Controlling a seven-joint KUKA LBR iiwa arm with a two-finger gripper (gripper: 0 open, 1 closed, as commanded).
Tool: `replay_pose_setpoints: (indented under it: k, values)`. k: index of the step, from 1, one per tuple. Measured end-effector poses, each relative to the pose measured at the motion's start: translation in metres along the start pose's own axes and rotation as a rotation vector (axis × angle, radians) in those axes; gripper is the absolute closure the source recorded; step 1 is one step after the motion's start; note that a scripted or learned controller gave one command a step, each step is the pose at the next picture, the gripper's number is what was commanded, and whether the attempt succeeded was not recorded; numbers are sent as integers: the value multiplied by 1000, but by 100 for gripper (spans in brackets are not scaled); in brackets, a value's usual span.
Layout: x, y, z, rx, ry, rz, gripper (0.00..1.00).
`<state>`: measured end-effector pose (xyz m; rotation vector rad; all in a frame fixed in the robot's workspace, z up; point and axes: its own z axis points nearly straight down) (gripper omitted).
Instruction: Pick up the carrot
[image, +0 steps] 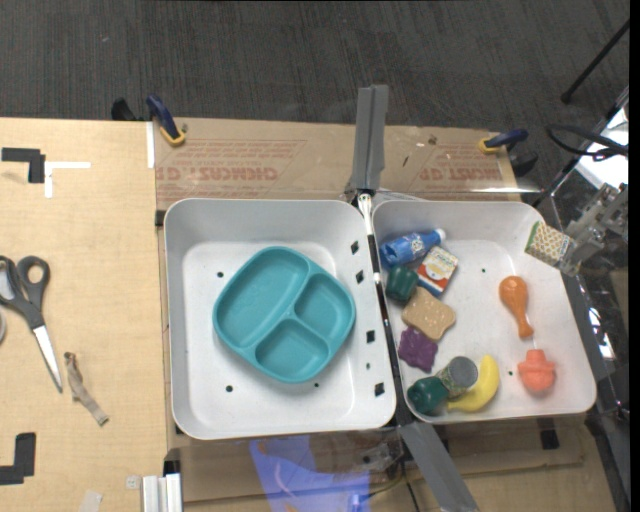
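Observation:
The carrot (516, 302) is an orange toy with a rounded top and a thin tapering tail. It lies in the right bin (560, 405) toward its right side, apart from the other toys. My gripper (582, 238) hangs over the bin's far right rim, up and to the right of the carrot and not touching it. A small patterned tag (547, 242) shows beside the gripper at the rim.
A stubby salmon-orange toy (537, 371) lies just below the carrot. A blue bottle (411, 244), carton (438, 268), bread slice (429, 315), purple piece (417, 348), can (460, 375) and banana (482, 386) crowd the bin's left half. The left bin (185, 300) holds a teal divided plate (285, 313).

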<state>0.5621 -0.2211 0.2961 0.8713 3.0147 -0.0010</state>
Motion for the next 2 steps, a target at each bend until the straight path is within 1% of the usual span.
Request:
replay_pose_setpoints:
  k: [1, 2]
  values:
    - [-56, 36, -23, -1, -2, -366, 100]
    - [13, 35, 70, -1, 2, -357, 100]
